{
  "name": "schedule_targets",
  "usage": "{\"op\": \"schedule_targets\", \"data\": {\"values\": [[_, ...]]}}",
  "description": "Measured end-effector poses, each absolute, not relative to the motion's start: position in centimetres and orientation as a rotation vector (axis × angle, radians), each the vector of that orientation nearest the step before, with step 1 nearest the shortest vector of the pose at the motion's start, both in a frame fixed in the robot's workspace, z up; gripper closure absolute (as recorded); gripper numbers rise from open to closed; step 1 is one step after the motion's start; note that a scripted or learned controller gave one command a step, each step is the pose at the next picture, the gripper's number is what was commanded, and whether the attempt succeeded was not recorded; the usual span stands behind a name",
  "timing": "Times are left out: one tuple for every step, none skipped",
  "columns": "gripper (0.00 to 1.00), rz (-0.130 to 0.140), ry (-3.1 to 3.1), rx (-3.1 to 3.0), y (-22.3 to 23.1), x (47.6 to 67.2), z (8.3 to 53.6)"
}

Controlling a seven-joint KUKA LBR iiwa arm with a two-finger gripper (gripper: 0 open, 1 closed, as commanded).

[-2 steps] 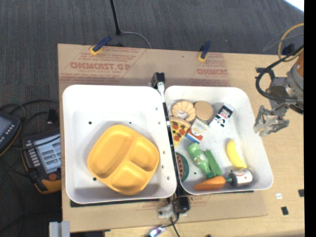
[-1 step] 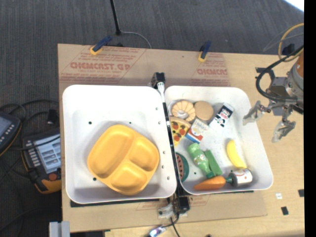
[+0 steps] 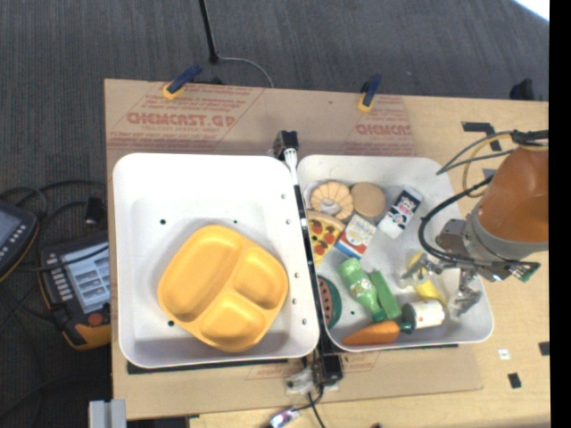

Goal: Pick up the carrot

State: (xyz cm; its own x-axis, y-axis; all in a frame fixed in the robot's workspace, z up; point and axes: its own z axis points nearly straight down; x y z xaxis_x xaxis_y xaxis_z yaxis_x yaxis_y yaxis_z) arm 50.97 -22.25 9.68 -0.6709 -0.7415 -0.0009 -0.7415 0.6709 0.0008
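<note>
The grey-and-orange arm [image 3: 516, 205] runs off at three o'clock; its body hides the white right bin's [image 3: 464, 330] three-o'clock wall.

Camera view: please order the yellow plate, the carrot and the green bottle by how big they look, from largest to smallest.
1. yellow plate, by far the largest.
2. and 3. green bottle and carrot look about alike in size, so I do not rank them against each other.

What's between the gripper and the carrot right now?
The carrot lies at the right bin's front wall. The gripper hangs to its right. A white bottle and a small yellow item lie between them; a green bottle sits just behind the carrot.
</note>
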Motion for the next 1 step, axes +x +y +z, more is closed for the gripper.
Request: {"op": "schedule_targets", "data": {"values": [[0.00, 0.001, 2.976, -0.992, -22.23, 63.34, 14.04]]}}
